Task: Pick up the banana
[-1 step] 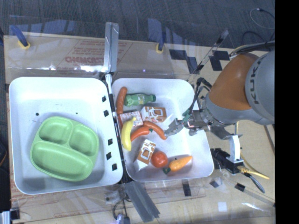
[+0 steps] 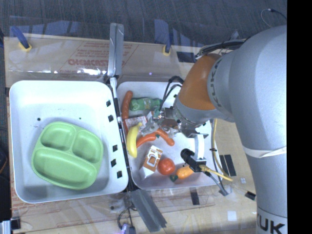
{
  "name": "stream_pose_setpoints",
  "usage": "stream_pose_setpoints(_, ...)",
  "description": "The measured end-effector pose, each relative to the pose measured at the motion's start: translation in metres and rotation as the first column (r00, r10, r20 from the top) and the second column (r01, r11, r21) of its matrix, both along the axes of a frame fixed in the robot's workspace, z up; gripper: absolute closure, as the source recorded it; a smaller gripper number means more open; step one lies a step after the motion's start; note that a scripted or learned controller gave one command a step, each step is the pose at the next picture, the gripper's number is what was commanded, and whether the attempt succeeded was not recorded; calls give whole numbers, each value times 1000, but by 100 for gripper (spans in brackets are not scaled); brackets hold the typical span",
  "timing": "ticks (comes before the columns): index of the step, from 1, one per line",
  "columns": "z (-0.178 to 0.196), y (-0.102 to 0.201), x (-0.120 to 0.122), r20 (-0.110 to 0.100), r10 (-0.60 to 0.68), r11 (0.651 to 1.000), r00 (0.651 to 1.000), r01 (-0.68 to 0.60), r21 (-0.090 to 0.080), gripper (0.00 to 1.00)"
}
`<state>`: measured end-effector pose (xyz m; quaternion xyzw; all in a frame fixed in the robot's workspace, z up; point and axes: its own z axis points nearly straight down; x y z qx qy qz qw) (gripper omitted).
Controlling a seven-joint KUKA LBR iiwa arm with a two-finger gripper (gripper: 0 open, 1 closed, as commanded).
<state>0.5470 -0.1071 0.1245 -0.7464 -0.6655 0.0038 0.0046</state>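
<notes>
The yellow banana (image 2: 131,141) lies along the left wall of the right bin (image 2: 146,89), curving from its middle toward the front. My gripper (image 2: 159,120) hangs low over the middle of that bin, just right of and slightly behind the banana, above the orange carrots (image 2: 153,136). The arm's wrist and its orange band (image 2: 197,89) cover the fingers from above. Nothing of the banana is lifted; it rests among the other toy foods.
The right bin also holds a red sausage (image 2: 126,103), a green bottle (image 2: 145,104), a small carton (image 2: 152,159), a tomato (image 2: 166,166) and an orange pepper (image 2: 184,172). A green divided plate (image 2: 67,154) lies in the left bin (image 2: 29,96).
</notes>
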Motion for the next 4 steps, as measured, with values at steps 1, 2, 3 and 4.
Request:
stream_pose_setpoints(1, -26, 10, 35, 21, 219, 976, 976, -218, -11, 0)
stream_pose_setpoints(2, -30, 13, 30, 15, -126, 992, 992, 126, 1, 0)
stream_pose_setpoints(3, -33, 14, -1, 14, 126, 992, 992, -126, -3, 0)
stream_pose_setpoints(4, -35, 2, -53, 10, 241, 971, 970, -241, -2, 0)
